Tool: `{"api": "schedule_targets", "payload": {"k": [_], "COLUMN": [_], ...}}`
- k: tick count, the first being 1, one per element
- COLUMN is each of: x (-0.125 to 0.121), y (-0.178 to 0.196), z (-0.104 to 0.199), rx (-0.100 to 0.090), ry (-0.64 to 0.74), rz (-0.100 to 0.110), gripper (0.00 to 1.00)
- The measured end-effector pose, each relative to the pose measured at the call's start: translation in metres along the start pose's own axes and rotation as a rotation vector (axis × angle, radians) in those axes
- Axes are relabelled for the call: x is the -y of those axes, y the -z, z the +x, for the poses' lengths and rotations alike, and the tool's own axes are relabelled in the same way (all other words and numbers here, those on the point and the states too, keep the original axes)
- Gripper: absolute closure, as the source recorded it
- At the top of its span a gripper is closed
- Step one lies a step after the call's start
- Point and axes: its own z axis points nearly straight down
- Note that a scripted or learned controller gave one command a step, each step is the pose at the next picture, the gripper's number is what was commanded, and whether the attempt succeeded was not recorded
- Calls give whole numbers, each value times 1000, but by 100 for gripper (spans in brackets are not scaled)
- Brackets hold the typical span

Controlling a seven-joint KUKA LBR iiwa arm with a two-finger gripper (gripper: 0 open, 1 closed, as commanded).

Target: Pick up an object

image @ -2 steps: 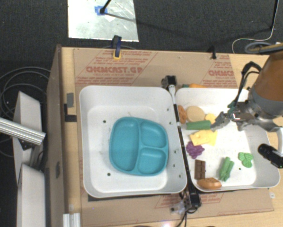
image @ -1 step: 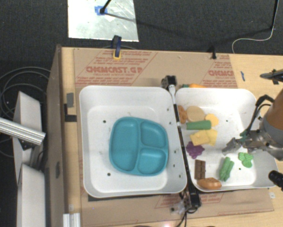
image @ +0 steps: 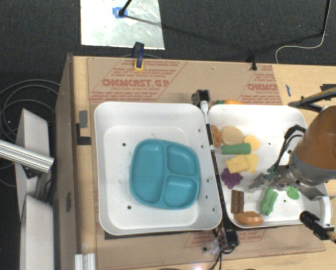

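The arm (image: 325,148) is reaching in from the right and hanging low over the right bin (image: 294,117); its gripper (image: 267,180) is sitting just above the toy food, and whether the jaws are wide or closed cannot be told from this angle; nothing is showing between them. Right beside it a green piece (image: 268,201) is lying tilted on the bin floor; a yellow block (image: 242,163) and a purple piece (image: 231,178) are resting just left; a green stick (image: 235,149) is lying further up; a brown bar (image: 237,199) is sitting near the front. In the left bin (image: 114,122) a teal divided plate (image: 164,173) is lying flat.
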Motion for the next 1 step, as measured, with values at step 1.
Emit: {"api": "schedule_targets", "payload": {"k": [1], "x": [-2], "y": [14], "z": [-1], "rx": [2], "ry": [0], "rz": [-6], "gripper": [100]}}
